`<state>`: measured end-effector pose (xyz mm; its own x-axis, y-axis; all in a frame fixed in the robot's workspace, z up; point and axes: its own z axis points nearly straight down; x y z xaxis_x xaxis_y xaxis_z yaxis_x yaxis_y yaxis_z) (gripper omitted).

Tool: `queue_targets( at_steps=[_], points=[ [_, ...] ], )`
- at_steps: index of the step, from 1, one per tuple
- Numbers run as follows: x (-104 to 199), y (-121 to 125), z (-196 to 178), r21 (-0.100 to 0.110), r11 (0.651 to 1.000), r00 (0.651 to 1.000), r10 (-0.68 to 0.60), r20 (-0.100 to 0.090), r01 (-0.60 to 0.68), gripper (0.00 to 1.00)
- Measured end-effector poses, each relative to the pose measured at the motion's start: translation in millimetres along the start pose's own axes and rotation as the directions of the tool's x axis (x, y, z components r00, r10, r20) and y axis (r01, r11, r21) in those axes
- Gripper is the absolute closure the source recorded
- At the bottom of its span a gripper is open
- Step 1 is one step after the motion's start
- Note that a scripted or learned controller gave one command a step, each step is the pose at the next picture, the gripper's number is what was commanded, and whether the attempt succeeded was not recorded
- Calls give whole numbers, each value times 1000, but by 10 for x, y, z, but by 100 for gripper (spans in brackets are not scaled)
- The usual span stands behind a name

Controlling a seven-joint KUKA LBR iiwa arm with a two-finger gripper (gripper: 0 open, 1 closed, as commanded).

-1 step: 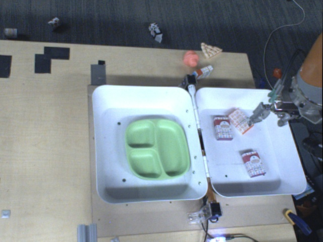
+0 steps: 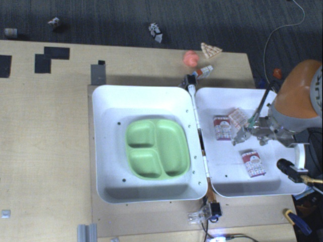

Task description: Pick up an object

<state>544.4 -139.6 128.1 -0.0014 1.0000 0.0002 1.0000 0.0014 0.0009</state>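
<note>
I see a tan counter (image 2: 45, 135) against dark carpet, carrying two white bins side by side. My arm (image 2: 298, 97) comes in from the right over the right bin (image 2: 222, 178), and the hand (image 2: 241, 134) hangs low inside it, near the middle. I cannot tell from this angle how wide the hand is set, and I see nothing gripped in it. Three small red-and-white packets lie around it: one (image 2: 220, 127) just to its left, a paler one (image 2: 237, 117) just beyond it and near touching, and one (image 2: 253, 164) apart on the near side. Well to the hand's left, the left bin (image 2: 108, 135) holds a green tray (image 2: 157, 147) with three compartments.
</note>
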Motion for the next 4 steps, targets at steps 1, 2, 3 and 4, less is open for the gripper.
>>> queue_targets(
  at_steps=[1,2,3,4],
  points=[
    [469,-266,410,-9,1000,1000,-2,1,2,0],
    [469,-248,296,-15,1000,1000,-2,2,2,100],
    [469,-248,296,-14,1000,1000,-2,2,2,0],
    [476,-237,191,-18,1000,1000,-3,2,4,100]
  ],
)
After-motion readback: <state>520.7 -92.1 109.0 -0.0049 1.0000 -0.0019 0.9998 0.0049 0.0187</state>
